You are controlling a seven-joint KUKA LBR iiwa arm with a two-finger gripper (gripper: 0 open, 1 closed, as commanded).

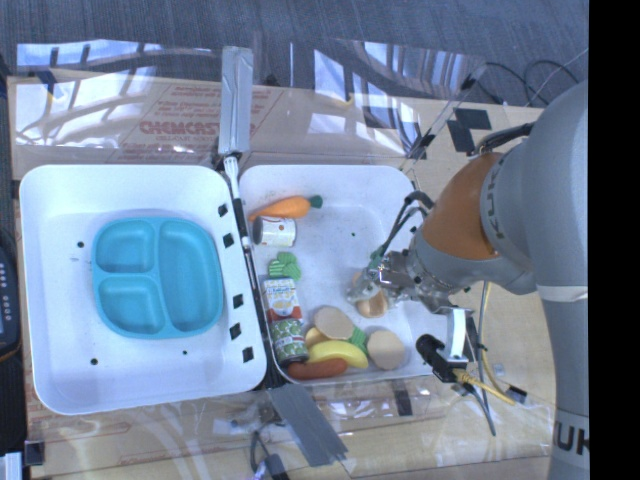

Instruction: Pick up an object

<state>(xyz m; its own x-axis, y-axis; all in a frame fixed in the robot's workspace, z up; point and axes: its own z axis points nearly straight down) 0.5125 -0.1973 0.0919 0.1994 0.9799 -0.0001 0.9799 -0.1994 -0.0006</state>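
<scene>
- The left bin (40, 268) holds a light-blue divided plate (157, 275) lying flat near its middle, with bare white floor all round it.
- In the right bin (330, 183), along its left wall, lie an orange carrot (283, 207), a small white can (274, 231) on its side, a green piece (285, 265) and a labelled pouch (284, 313).
- At the near edge cluster a red sausage (318, 370), a yellow banana (338, 353), a tan round piece (333, 322) and a pale egg-like ball (386, 348), touching or just beside one another.
- The end effector (372, 290) sits low in the bin's right half, against a small tan object (372, 306); its metal parts hide most of that object, and I cannot tell whether it is clenched or released.
- The bin's upper middle floor is bare white.
- The grey arm (530, 218) with its orange band covers the bin's right wall, and is cut off at the right.
</scene>
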